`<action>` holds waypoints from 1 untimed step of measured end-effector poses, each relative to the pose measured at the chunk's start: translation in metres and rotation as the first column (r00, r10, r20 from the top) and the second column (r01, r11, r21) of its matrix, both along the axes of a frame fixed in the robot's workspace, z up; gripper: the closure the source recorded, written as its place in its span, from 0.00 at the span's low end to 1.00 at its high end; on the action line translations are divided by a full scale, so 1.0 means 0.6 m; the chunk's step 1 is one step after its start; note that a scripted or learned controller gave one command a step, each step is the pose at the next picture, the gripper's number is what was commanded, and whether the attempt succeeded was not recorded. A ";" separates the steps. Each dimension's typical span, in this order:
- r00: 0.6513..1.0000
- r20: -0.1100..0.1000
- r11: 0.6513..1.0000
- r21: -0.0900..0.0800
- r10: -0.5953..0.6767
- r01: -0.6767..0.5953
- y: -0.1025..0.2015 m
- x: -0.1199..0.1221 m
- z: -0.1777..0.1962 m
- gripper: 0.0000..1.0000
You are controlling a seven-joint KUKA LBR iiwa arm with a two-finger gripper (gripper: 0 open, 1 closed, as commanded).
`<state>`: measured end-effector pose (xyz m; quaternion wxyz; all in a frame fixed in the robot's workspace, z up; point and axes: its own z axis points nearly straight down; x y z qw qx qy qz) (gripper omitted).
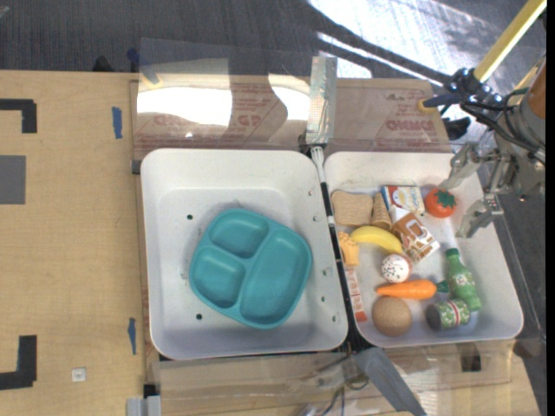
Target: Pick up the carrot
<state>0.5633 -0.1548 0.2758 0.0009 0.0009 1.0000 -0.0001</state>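
Observation:
The orange carrot (406,289) lies flat in the right bin (508,295), in its front half. It sits between a white egg (395,269) behind it and a brown round potato (392,315) in front. My gripper (457,206) hangs over the bin's right rear part, well behind and to the right of the carrot. Its fingers (458,170) are spread apart with nothing between them. A red tomato (440,203) sits just left of the fingertips.
The right bin also holds a bread slice (351,206), banana (377,237), milk carton (401,199), brown snack box (414,235), green bottle (460,276) and a can (447,313). A teal divided plate (250,267) rests in the left bin (165,232).

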 end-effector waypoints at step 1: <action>0.997 -0.003 0.997 0.003 0.071 -0.071 0.106 -0.092 -0.138 0.00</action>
